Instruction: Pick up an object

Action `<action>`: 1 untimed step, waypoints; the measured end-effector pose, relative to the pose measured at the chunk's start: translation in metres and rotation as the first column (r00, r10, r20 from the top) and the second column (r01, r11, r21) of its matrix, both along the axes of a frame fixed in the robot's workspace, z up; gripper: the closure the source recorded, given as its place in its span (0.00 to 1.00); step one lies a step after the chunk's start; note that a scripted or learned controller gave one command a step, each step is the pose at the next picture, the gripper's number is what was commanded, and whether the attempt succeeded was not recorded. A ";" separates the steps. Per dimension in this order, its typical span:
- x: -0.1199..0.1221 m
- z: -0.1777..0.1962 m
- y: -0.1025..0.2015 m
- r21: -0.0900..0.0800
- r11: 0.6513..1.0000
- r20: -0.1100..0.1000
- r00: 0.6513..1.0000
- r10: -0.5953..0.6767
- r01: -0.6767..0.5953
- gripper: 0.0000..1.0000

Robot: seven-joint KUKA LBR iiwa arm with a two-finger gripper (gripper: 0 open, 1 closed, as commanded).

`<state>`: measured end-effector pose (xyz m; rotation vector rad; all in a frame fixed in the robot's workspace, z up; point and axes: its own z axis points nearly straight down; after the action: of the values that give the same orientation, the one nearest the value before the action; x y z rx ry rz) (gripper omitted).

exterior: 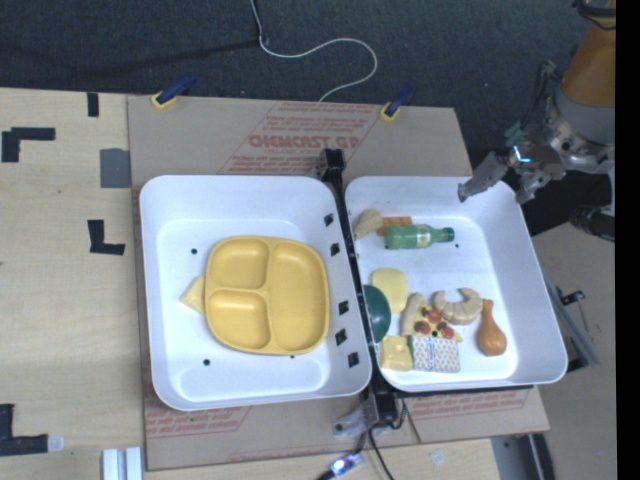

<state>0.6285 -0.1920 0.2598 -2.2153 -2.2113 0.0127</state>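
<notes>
You see two white bins, left bin (pixel 160 268) with one yellow divided plate (pixel 268 294), right bin (pixel 520 258) beside it with one green bottle (pixel 418 236), one drumstick (pixel 490 330), gripper (pixel 492 180) above that bin's far rim, nothing visibly between its fingers, whether they stand apart or together you cannot tell

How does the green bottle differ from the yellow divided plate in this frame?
The green bottle lies in the right bin among other small items; the yellow divided plate sits in the left bin. The bottle is slim and far smaller; the plate is broad, with three compartments. Both lie flat, apart from the gripper.

Glossy white plastic bins (pixel 170 368), smooth yellow plastic plate (pixel 268 295), matt brown cardboard sheet (pixel 290 138) beneath.
</notes>
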 end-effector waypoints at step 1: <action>0.002 0.008 0.000 -0.003 1.000 0.013 1.000 0.003 -0.003 0.00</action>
<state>0.6307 -0.1916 0.2679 -2.2191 -2.2226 0.0016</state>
